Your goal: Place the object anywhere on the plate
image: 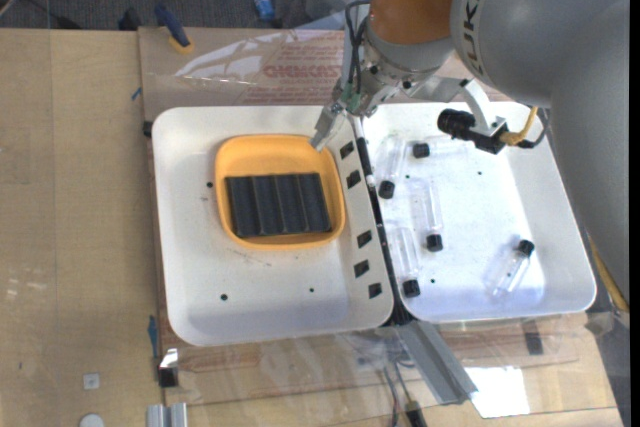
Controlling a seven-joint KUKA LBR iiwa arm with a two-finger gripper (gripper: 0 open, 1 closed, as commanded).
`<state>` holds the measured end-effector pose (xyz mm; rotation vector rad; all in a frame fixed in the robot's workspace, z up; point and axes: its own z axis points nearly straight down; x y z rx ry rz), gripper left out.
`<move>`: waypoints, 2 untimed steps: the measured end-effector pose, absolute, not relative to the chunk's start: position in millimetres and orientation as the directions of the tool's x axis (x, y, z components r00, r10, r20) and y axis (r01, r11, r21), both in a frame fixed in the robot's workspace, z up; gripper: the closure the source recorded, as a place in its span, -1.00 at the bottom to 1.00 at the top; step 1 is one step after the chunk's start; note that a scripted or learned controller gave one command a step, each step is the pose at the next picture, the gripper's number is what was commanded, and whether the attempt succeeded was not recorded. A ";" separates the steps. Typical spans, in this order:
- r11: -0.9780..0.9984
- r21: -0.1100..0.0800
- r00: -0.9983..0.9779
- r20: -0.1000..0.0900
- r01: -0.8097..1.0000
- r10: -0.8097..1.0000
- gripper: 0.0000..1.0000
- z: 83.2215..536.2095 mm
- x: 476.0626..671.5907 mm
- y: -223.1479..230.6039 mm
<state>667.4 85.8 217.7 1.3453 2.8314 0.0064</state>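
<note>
A yellow plate [232,158] sits in the left bin [190,275]. On it lies a black ridged block [278,205], flat and covering most of the plate's floor. My gripper [327,127] hangs over the plate's far right rim, apart from the block, with nothing seen in it. The arm's orange band and grey body come in from the upper right and hide the far part of the right bin.
The right bin [560,285] holds several clear tubes with black caps, such as one [508,266] near its right side and one [429,212] in the middle. Small black tabs [362,267] line the divider between the bins. Clutter lies on the floor beyond the bench.
</note>
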 end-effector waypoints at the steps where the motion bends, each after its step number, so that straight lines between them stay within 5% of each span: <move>1: 0.766 0.007 -0.766 -0.006 0.642 0.642 -1.00 238.3 661.1 97.0; 2: 0.929 0.006 -0.929 -0.008 0.370 0.370 -1.00 260.9 656.1 130.6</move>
